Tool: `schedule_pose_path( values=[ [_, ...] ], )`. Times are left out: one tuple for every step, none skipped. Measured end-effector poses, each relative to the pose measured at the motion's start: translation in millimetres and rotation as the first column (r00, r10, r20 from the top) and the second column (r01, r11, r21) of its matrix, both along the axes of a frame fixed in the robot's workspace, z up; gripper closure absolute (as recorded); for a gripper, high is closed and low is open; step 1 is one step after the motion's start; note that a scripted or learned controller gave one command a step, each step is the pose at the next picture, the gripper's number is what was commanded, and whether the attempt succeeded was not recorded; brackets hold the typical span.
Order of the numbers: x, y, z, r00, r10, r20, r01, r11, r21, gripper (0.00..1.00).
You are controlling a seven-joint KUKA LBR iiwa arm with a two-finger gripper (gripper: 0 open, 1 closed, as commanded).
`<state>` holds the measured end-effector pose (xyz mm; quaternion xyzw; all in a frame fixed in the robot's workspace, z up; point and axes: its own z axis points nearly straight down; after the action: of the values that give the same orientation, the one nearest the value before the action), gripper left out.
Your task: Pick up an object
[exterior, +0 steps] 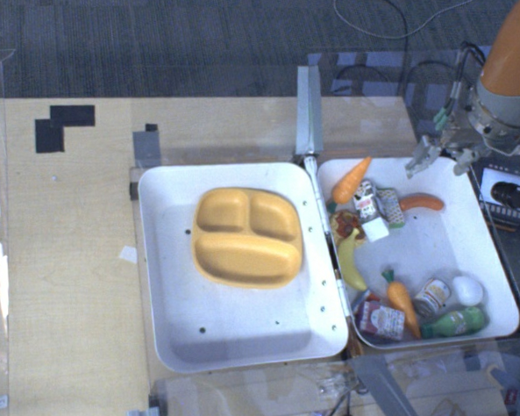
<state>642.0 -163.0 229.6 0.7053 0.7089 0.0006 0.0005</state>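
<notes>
Left bin [163, 279]: your widest room is the bare floor along its lower edge and down its left side; the yellow divided tray [247, 234] fills the upper middle.

Right bin [472, 234]: open floor at centre right. Clutter lines its left wall: carrot [351, 180], banana [350, 264]. The lower edge is packed with a second carrot [400, 300], can [433, 296], egg [468, 290] and green bottle [454, 323]. The sausage [420, 202] lies near the upper right.
</notes>
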Motion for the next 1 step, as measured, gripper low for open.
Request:
schedule_pose_path(
  values=[
    [0.0,0.0,0.1,1.000,0.000,0.000,0.000,1.000,0.000,0.00]
  ],
)
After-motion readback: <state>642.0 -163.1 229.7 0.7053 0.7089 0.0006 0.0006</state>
